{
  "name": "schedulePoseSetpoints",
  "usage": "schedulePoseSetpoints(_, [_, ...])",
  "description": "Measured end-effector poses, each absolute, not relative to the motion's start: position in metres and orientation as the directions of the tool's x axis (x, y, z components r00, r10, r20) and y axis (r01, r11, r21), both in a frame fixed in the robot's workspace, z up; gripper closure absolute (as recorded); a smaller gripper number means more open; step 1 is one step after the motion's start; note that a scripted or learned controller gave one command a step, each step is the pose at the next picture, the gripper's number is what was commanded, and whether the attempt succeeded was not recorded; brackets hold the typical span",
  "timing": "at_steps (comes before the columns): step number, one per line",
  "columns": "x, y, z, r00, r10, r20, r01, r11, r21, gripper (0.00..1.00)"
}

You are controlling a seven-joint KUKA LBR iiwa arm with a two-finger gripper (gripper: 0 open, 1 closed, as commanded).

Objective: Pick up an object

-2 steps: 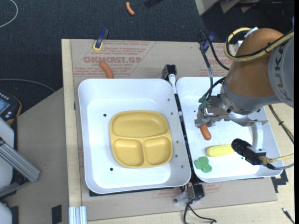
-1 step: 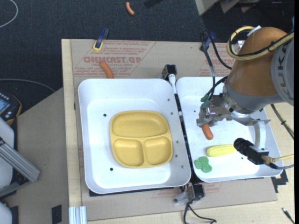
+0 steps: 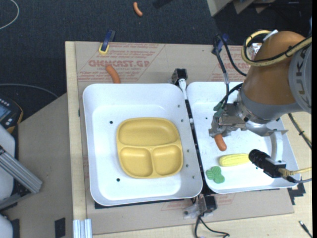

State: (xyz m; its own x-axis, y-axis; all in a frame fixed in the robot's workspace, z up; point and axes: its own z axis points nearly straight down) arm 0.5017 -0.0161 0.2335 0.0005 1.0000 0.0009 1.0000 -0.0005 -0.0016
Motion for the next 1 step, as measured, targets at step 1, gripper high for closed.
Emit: schedulePoseSetpoints(1, [0.5013, -0.0196, 0.2343, 0.000, 1.000, 0.001, 1.000, 0.000, -0.001, 1.00])
